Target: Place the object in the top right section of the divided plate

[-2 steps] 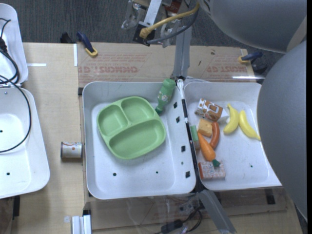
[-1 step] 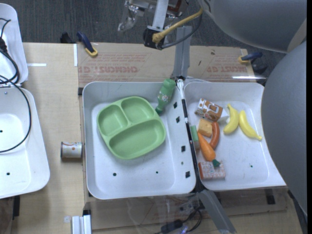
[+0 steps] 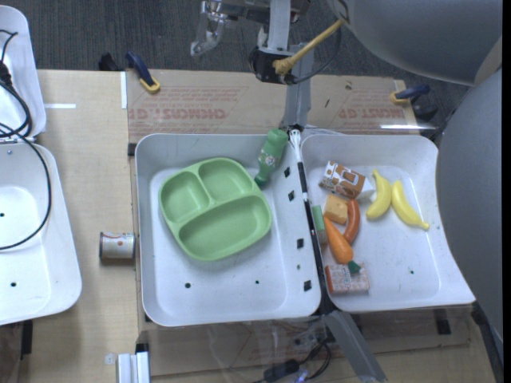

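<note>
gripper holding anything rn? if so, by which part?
Cannot be told. The gripper hangs at the top of the view above the bench, with no object visible at it. The green bottle lies in the left bin beside the divided plate.

lab | clamped cardboard point(image 3: 239, 102) bench, white bins point(image 3: 215, 294), loose cables point(image 3: 24, 206)

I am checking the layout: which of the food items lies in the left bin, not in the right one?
The green bottle. It lies beside the green plate, near the divider; all the other food is in the right bin.
</note>
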